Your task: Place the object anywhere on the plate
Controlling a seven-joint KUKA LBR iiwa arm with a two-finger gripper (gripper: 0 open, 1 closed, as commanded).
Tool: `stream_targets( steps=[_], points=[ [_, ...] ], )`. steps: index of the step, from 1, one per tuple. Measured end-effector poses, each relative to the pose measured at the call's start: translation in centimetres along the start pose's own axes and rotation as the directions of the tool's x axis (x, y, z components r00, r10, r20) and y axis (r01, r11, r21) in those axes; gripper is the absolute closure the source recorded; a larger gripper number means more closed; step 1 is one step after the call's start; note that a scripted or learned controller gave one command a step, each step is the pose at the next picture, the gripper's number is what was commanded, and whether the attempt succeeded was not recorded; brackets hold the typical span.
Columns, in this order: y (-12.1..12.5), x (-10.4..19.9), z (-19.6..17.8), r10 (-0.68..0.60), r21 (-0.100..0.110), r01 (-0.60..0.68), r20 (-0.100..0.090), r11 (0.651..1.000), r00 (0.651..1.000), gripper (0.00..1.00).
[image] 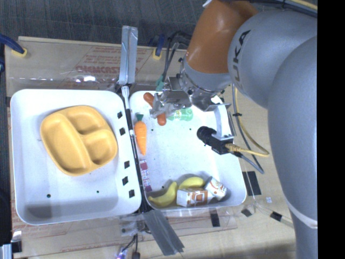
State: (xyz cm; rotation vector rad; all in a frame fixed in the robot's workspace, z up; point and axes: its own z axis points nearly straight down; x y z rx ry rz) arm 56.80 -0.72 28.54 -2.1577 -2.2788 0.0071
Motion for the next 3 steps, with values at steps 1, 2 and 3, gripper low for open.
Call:
stream_targets(
  steps=[1, 2, 3],
  points=[
    [-1.7, -2.4, 0.8, -0.169, 0.002, 0.169, -0.002, 0.986, 0.986, 1.00],
    [0.2, 3.6, 6.0, -0.193, 0.002, 0.193, -0.001, 0.981, 0.981, 1.00],
    [2.0, 10.2, 9.6, -0.155, 0.004, 0.155, -0.001, 0.988, 0.988, 1.00]
  ],
)
